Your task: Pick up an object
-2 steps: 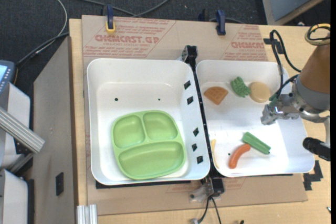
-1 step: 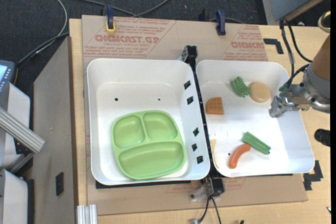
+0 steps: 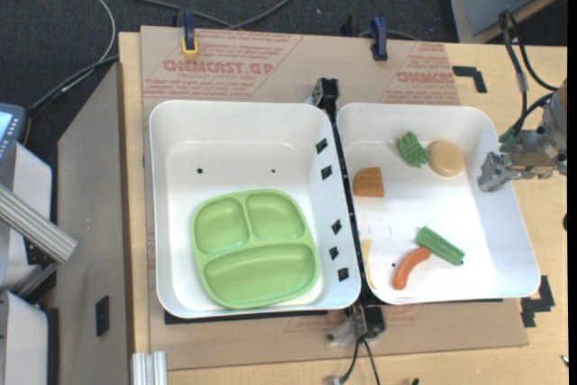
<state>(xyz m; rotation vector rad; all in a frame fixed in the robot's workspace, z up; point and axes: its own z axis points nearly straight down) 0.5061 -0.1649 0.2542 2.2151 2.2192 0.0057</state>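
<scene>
The gripper [image 3: 498, 169] sits at the far right edge of the right bin [image 3: 505, 221], just outside its rim, with the arm's wrist showing behind it at the frame's edge. It is too small and too blurred from here to tell how it is set; nothing shows between its tips.

Everything loose lies in that right bin. Nearest the gripper is a round tan bun [image 3: 446, 158], just inside the rim to the gripper's left, and touching the bun's left side is a small green leafy piece [image 3: 412, 149] — bumpy, like a toy broccoli or lettuce. Farther left, close to the divider between the bins, lies an orange-brown wedge [image 3: 368, 183] that looks like a slice of toast. Toward the front of the bin, below and left of the gripper, a dark green pod-shaped piece [image 3: 440, 245] lies at a slant, and an orange-red sausage shape [image 3: 410, 268] curves away from its lower left end, the two touching or nearly so.

The left bin [image 3: 180, 140] holds a light green divided plate [image 3: 256, 246] with three compartments — two small at the back, one long at the front — lying flat toward the bin's front. Both bins rest on a cardboard sheet [image 3: 270, 59] held by two clamps at its back edge, a yellow-tipped one [image 3: 189, 33] and a blue one [image 3: 379, 38].
</scene>
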